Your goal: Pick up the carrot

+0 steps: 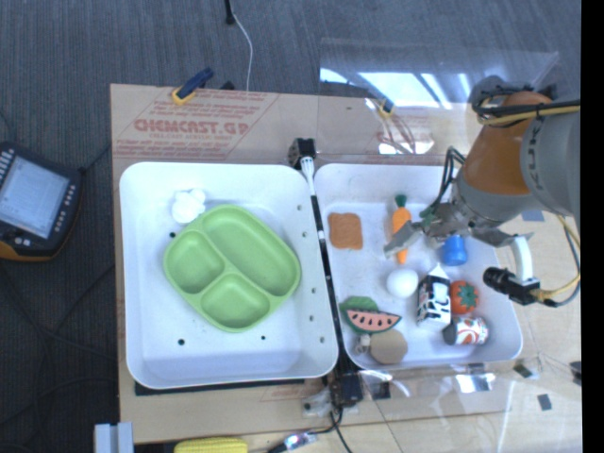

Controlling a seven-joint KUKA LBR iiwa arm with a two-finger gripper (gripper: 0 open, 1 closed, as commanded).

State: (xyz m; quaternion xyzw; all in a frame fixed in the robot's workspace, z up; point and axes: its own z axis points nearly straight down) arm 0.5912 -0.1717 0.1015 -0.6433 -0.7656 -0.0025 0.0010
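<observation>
Front edge: yellow-handled tool (209, 445) lying on the bench at the bottom of the frame, below the left bin (142, 281).
Carrot: small orange carrot (401, 221), tapered, with a green top pointing up-frame; smooth plastic look; lies in the upper middle of the right bin (368, 179).
Gripper: gripper (408, 241) sits just below and right of the carrot, its metal tip close beside it; cannot tell whether its fingers are spread or pressed together.
Beside carrot: flat tan toast-like square (345, 231) to the left; blue cup-like piece (455, 249) to the right.
Lower right bin: white ball (402, 282), watermelon slice (370, 315), red tomato (463, 296), black-and-white carton (435, 299).
Left bin: glossy green three-compartment plate (232, 267), rounded corners; white lumpy object (188, 205) at its upper left.
Arm: grey arm with orange band (495, 163) at the upper right.
</observation>
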